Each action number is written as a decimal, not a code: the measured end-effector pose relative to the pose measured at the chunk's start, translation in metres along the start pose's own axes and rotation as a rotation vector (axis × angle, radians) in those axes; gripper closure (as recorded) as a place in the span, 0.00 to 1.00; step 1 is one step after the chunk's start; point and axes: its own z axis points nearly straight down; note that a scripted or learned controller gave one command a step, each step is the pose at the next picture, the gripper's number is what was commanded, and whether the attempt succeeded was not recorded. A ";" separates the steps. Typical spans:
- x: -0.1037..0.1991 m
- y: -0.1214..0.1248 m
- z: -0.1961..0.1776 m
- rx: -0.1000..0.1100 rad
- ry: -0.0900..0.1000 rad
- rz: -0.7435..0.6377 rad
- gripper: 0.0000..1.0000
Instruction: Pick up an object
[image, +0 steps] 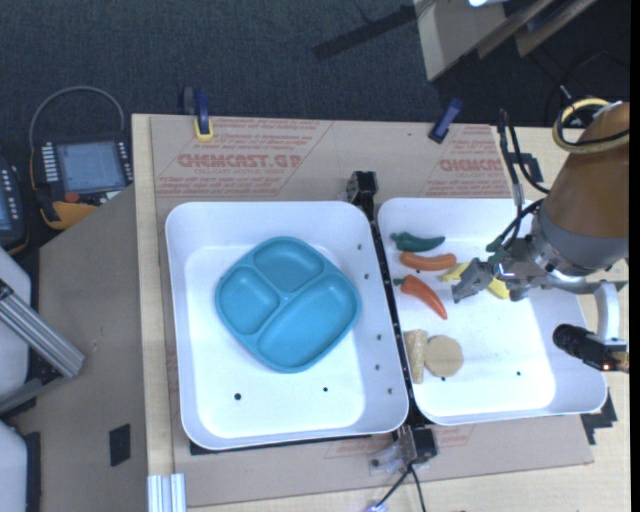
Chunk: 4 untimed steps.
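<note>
left bin (190, 300): blue divided plate (288, 302)
right bin (500, 395): green pepper (418, 241), orange pepper (428, 262), red pepper (424, 294), tan items (435, 356) at left side
gripper (472, 283): just right of peppers, above bin floor, yellow piece (497, 288) beside it
fingers: can't tell

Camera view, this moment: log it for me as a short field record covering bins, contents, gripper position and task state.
left bin: holds a blue divided plate
right bin: holds a green pepper, an orange sausage-like piece, a red pepper, a tan round piece beside a pale wedge, and something yellow partly hidden by the gripper
gripper: low over the right bin, right of the peppers
arm: reaching in from the right
task state: nothing visibly lifted
</note>
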 end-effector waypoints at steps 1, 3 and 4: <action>0.002 -0.004 0.041 0.002 0.001 0.001 0.00; -0.002 -0.006 0.114 0.004 0.001 0.001 0.00; -0.002 -0.005 0.102 -0.002 0.000 0.001 1.00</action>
